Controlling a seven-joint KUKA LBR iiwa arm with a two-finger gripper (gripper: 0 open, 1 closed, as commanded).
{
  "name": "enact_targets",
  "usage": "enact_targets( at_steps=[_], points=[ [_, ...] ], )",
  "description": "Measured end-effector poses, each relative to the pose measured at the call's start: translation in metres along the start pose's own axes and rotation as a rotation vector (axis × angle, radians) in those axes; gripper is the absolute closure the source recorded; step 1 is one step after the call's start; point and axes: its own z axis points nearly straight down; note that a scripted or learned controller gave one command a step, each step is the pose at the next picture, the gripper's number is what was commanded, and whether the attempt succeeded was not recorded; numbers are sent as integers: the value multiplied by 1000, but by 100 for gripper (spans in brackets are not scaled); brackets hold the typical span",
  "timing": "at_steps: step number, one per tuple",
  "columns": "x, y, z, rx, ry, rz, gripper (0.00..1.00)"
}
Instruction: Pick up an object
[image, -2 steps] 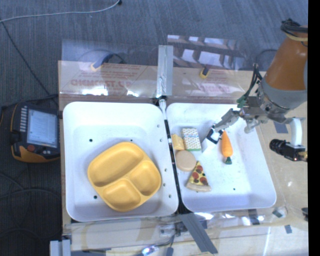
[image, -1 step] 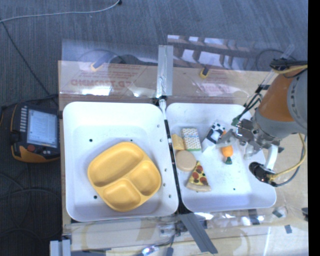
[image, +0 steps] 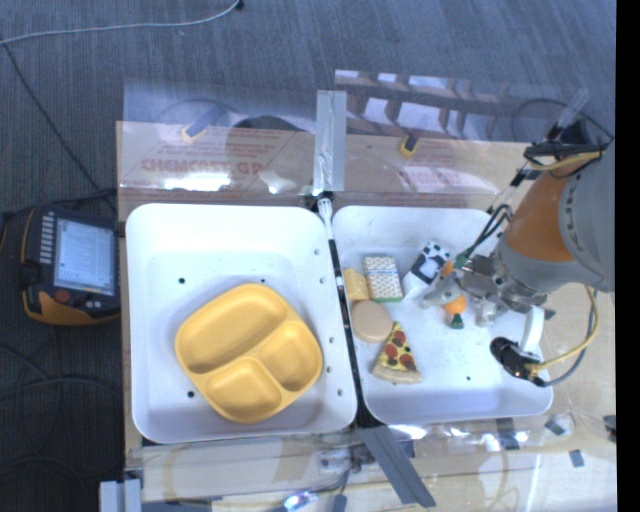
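Observation:
The right bin (image: 470, 395) holds several toy foods: a pizza slice (image: 398, 355), a round tan cookie (image: 371, 321), a pale waffle square (image: 383, 278), a yellow wedge (image: 354, 285) and a black-and-white piece (image: 431, 262). A small orange carrot with a green tip (image: 455, 309) lies on the bin floor right of the cookie. My gripper (image: 461, 301) reaches in from the right and hangs over that carrot. It is open, one grey finger on each side of the carrot and neither pressing on it.
A yellow three-compartment plate (image: 250, 350) lies in the left bin (image: 160, 250). A black and yellow cable loop (image: 515, 360) hangs from the wrist over the right bin's right side. A teach pendant (image: 70, 265) sits on the floor to the left.

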Motion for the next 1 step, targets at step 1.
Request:
enact_targets(
  at_steps=[1],
  points=[
    [0, 1, -9, -1, 1, -1, 100]
  ],
)
